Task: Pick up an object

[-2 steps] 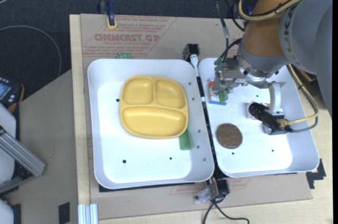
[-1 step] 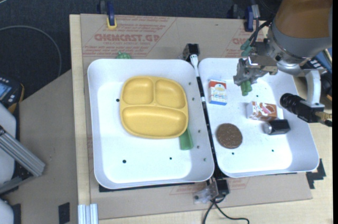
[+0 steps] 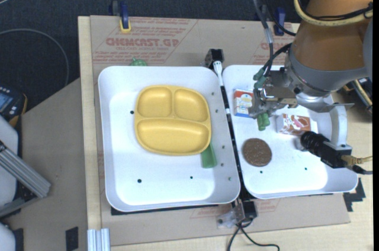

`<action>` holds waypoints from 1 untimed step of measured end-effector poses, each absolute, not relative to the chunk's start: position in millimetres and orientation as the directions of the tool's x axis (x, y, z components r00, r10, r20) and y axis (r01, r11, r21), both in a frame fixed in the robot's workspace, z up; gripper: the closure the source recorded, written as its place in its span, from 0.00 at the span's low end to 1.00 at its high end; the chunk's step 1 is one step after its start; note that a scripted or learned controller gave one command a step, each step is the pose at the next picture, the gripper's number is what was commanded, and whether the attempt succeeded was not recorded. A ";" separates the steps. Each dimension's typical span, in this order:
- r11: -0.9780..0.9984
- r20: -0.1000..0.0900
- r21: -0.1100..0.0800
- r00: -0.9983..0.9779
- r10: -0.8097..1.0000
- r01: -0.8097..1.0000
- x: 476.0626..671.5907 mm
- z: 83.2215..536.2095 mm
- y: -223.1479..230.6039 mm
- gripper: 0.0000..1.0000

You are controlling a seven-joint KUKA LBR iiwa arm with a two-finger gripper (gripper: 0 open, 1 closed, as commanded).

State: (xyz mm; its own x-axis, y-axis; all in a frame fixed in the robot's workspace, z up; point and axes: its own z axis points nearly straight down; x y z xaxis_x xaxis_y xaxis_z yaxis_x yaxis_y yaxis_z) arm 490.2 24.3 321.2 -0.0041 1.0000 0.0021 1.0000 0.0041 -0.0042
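Jaws around green object (image 3: 263,121)

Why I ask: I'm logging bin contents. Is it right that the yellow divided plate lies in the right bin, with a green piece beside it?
Not quite: the camera view shows the yellow divided plate in the left bin, not the right. The green piece does lie beside it.

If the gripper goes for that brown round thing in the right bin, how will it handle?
The brown disc lies flat and low, so it probably won't roll. Its thin edge likely gives fingers little purchase; it may slide on the smooth white bin.
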 end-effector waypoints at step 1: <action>0.005 0.000 0.004 -0.005 1.000 1.000 603.5 279.3 69.4 1.00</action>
